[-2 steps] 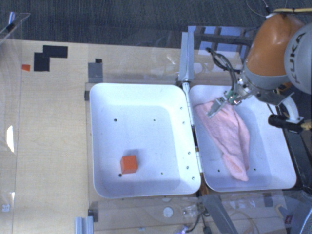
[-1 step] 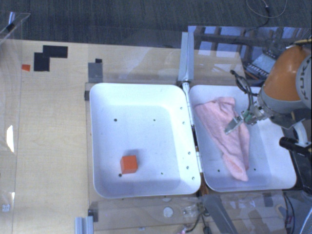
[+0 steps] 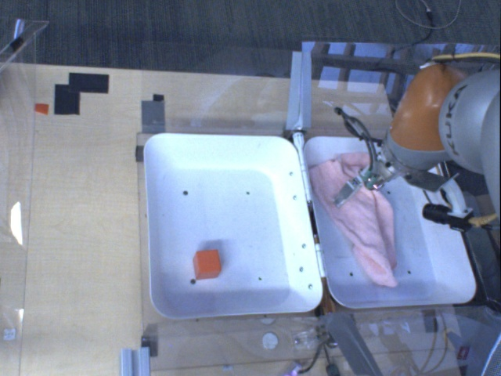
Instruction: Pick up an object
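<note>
Arm: the grey arm [image 3: 470, 124] with its orange band [image 3: 419, 108] reaches in from the right, over the far part of the right bin.
End effector: the end effector [image 3: 350, 192] sits right down at the pink cloth, around its upper middle, and whether its grasp is open or closed I cannot tell from up here.
Pink cloth: the pink cloth [image 3: 368, 225] lies crumpled in the right bin, stretching from the far left corner down toward the near middle, with a rumpled bunch at the far end where the end effector meets it.
Right bin: the right bin [image 3: 446, 276] is white and shallow, and its right and near floor shows bare around the cloth.
Left bin: the left bin [image 3: 227, 178] lies just beside it, the two touching along a shared rim.
Orange block: a small orange block [image 3: 207, 264] rests on the left bin's floor, near its near left corner, well apart from the arm.
Tabletop: the pale wooden tabletop [image 3: 78, 210] runs off to the left, carrying black marks [image 3: 78, 91] and a tiny orange marker [image 3: 41, 109] at its far left.
</note>
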`<state>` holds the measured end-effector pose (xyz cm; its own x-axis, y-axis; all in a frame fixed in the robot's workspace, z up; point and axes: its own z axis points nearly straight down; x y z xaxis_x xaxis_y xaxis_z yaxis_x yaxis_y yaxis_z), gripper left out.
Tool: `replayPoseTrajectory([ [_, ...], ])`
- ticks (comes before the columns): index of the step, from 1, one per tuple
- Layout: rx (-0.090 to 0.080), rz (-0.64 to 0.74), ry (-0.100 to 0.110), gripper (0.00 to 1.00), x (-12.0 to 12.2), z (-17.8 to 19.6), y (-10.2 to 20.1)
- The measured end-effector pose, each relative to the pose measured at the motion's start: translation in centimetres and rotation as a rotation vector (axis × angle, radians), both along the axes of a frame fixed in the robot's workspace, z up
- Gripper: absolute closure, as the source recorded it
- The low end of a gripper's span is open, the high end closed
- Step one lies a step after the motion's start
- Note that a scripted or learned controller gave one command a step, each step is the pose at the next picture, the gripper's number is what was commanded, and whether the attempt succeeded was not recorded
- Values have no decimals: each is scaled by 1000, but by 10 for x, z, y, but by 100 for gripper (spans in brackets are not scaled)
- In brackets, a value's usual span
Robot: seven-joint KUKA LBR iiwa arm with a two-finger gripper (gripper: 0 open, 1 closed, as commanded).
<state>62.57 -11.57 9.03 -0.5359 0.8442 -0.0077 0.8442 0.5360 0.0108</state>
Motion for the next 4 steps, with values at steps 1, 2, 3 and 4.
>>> replayPoseTrajectory([
  [1,-1,3,-11,100,3,14,1],
  [2,2,-73,2,100,-38,97,68],
  [3,1,-73,3,0,-38,96,68],
  [4,2,-201,6,0,-43,74,12],
])
